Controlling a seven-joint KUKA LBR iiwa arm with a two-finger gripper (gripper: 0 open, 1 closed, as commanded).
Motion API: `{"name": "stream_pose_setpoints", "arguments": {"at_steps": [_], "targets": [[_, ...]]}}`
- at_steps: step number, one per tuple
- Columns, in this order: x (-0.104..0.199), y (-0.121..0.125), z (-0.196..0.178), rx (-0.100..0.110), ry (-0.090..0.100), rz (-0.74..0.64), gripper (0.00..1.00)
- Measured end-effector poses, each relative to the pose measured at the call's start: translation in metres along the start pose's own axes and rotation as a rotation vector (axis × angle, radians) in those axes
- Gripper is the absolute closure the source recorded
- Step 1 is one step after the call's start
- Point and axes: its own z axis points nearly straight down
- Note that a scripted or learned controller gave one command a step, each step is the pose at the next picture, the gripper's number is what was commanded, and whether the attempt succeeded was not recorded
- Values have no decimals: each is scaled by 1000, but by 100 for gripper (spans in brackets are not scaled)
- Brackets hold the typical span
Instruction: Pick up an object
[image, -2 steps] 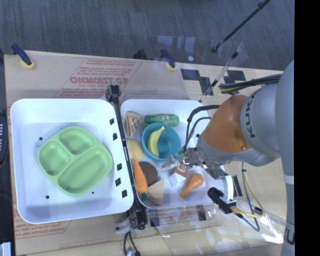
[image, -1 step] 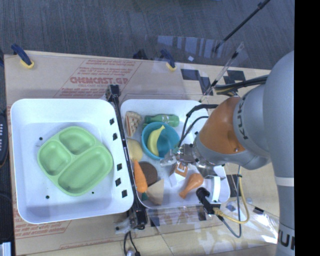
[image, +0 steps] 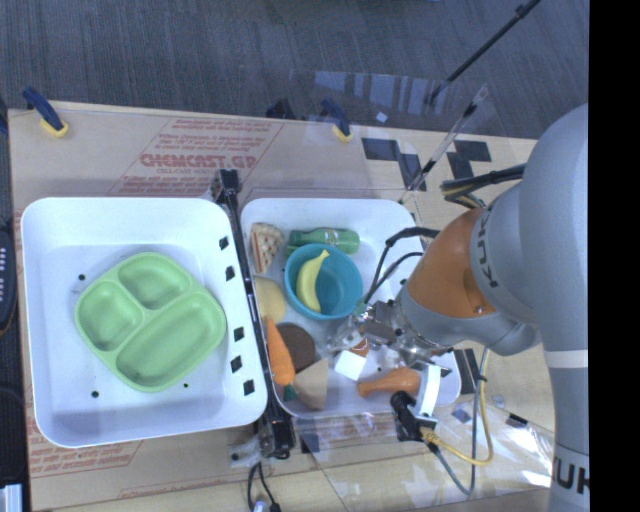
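My gripper (image: 362, 336) reaches down into the right bin (image: 385, 212), just below the blue bowl (image: 345, 290). A yellow banana (image: 313, 279) lies in that bowl. Right under the gripper sits a small white block (image: 350, 365), with an orange piece (image: 391, 381) beside it to the right. A carrot (image: 279, 355), a dark brown round piece (image: 298, 342) and a tan wedge (image: 312, 383) lie to the left of the gripper. Nothing can be made out between the fingers.
A green bottle (image: 325, 238) and a waffle-like slice (image: 266, 245) lie at the far side of the right bin. The left bin (image: 50, 400) holds a green divided plate (image: 150, 320). The arm's orange band (image: 450, 280) and cables overhang the right bin's right side.
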Motion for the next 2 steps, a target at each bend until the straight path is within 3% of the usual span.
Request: {"name": "stream_pose_setpoints", "arguments": {"at_steps": [1, 2], "targets": [[1, 0, -10, 5, 2, -7, 100], [77, 14, -120, -2, 2, 38, 100]]}}
